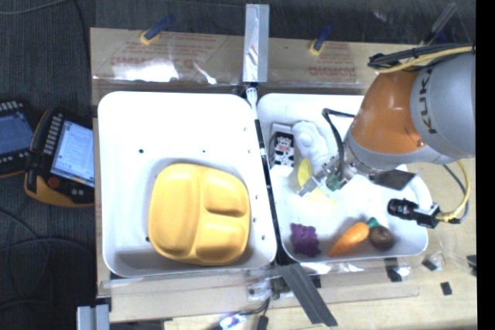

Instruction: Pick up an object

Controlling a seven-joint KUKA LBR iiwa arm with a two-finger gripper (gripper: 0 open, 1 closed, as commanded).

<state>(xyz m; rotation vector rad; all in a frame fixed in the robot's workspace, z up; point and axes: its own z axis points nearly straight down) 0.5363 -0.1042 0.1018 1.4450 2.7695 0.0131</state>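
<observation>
While the arm (414,120) reaches in from the right, we see its pincer (326,175) low over the right bin (414,239), close beside a yellow piece (303,172) and a white bottle (309,139); whether it is open, or grips anything, we cannot tell. Along that bin's near wall lie purple grapes (305,238), a carrot (349,237) and a dark brown ball (380,236). A yellow tray (199,212) rests in the left bin (124,127).
</observation>
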